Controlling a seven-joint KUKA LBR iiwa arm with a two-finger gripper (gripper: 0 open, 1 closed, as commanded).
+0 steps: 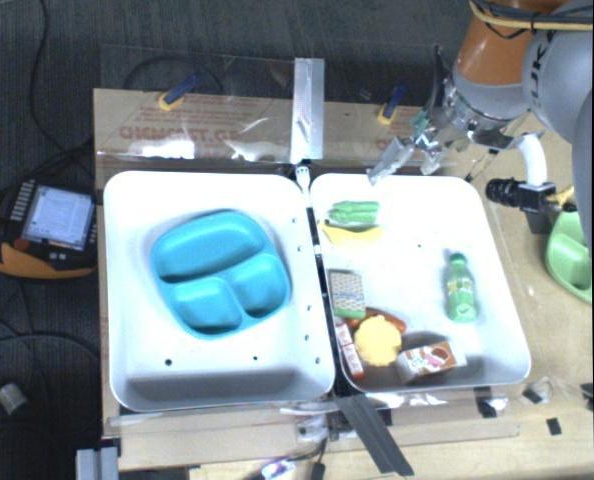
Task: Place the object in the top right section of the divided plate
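A blue divided plate lies in the left bin, with one long section at its upper left and two smaller ones toward its lower right. My gripper hovers over the back rim of the right bin, well right of the plate. Its fingers point down and left and look spread, with nothing between them. In the right bin lie a green bottle, a green and yellow toy, a grey packet, an orange-yellow round toy and a small brown carton.
A metal divider strip stands upright behind the seam between the bins. A light green object sits on the bench at the far right. A handheld device lies on the floor at left.
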